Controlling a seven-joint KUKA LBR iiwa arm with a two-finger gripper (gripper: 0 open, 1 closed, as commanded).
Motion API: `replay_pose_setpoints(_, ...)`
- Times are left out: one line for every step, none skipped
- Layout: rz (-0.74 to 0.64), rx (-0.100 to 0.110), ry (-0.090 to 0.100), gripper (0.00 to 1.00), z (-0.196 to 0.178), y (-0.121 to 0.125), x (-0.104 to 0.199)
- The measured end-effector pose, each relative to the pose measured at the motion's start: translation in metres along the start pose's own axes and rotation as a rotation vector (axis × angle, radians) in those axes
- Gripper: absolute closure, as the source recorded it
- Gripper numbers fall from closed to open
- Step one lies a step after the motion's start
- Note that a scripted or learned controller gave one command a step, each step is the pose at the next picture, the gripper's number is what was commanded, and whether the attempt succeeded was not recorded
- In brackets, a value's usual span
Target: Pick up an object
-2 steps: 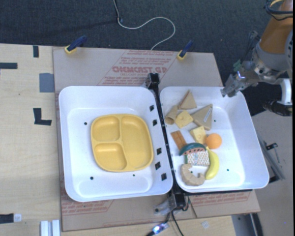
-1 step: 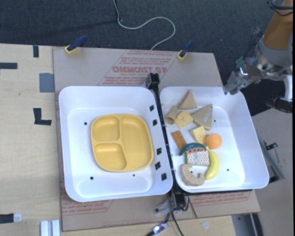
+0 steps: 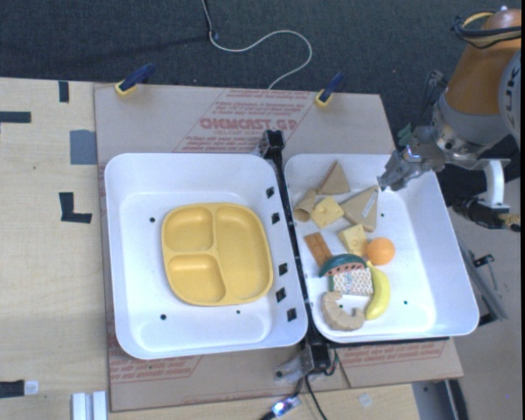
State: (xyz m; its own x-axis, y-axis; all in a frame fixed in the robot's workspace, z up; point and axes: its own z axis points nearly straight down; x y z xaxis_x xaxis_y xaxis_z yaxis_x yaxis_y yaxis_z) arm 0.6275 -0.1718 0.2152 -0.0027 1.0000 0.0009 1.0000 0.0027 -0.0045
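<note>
The right bin (image 3: pixel 429 261) holds a pile of toy food: tan wedge-shaped pieces (image 3: pixel 335 180), pale yellow cheese blocks (image 3: pixel 328 211), an orange ball (image 3: pixel 380 251), a banana (image 3: pixel 381 294), a brown stick (image 3: pixel 317 248) and a round patterned piece (image 3: pixel 350 277). My gripper (image 3: pixel 390 178) hangs over the bin's far right part, its tip close beside a tan wedge (image 3: pixel 364 205). I see nothing between its fingers. The arm comes in from the upper right.
The left bin (image 3: pixel 131 199) carries a yellow divided plate (image 3: pixel 217 254). Both bins rest on a cardboard sheet (image 3: pixel 236 121) held by blue-and-yellow clamps (image 3: pixel 135 79). A white cable (image 3: pixel 262 42) loops behind the bench.
</note>
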Motion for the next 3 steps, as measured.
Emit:
replay_pose_setpoints(-0.002,-0.002,0.001,1.00,-0.012,-0.034,0.044)
replay_pose_setpoints(0.000,0.000,0.001,1.00,-0.015,-0.071,0.077)
replay_pose_setpoints(-0.001,0.000,0.001,1.00,-0.009,-0.094,0.115)
